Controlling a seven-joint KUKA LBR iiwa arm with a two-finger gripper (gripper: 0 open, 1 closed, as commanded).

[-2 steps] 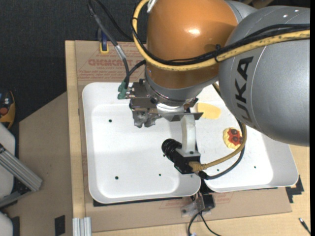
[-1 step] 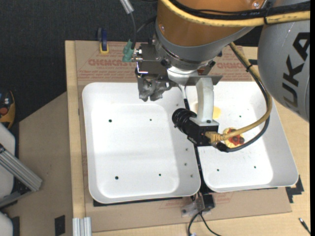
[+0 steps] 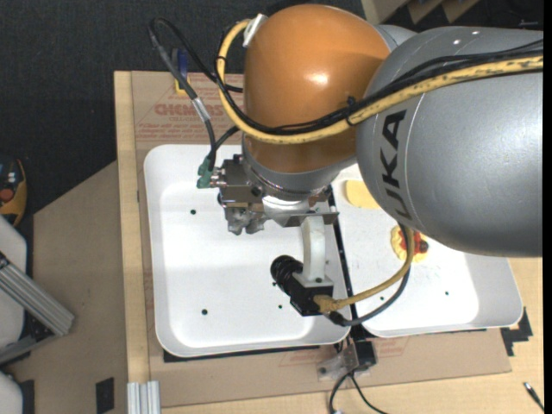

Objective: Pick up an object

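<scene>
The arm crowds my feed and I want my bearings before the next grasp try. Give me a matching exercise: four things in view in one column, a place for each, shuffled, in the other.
Things
1. gripper
2. pale yellow item
3. red and yellow item
4. cardboard sheet

Places
A. right bin, nearer part, partly hidden by the arm
B. beneath both bins
C. above the left bin
D. right bin, farther part, close to the side next to the left bin

Pairs: 1-C, 2-D, 3-A, 4-B
</scene>
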